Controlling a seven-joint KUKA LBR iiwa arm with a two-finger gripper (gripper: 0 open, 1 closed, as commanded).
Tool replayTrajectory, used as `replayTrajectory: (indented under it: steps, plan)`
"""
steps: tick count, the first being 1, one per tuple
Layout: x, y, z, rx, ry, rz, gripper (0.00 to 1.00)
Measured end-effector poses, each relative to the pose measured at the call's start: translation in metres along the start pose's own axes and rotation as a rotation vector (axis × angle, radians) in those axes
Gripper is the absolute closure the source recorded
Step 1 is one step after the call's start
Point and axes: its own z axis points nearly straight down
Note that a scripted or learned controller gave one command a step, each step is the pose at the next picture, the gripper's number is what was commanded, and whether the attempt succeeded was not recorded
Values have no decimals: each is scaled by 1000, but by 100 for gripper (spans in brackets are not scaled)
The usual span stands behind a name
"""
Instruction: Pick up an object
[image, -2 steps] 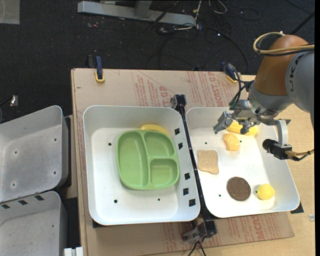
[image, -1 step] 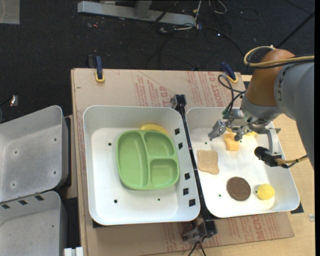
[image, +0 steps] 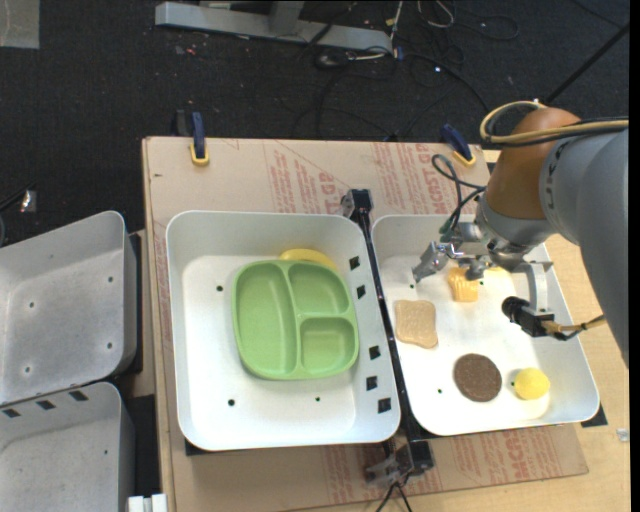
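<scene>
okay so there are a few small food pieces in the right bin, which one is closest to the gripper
The yellow block: it lies right under the gripper, at the bin's far end. The toast slice, brown disc and yellow ball lie farther toward the near edge.

Right bin (image: 575, 395): a yellow cheese-like block (image: 463, 288) lies near the far side, directly under the gripper (image: 462, 266), whose fingers stand on either side of it. A tan bread slice (image: 416, 323) lies flat near the left wall. A round brown patty (image: 478, 377) lies flat toward the near side, with a small yellow ball (image: 530, 383) just beside it. Left bin (image: 190, 300): a green divided plate (image: 296, 319) lies flat at the centre, partly covering a yellow item (image: 306, 256) at its far edge.
</scene>
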Motion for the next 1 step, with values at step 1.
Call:
replayTrajectory:
  steps: [1]
  plan:
    - [-1,2,-13,-7,-2,0,100]
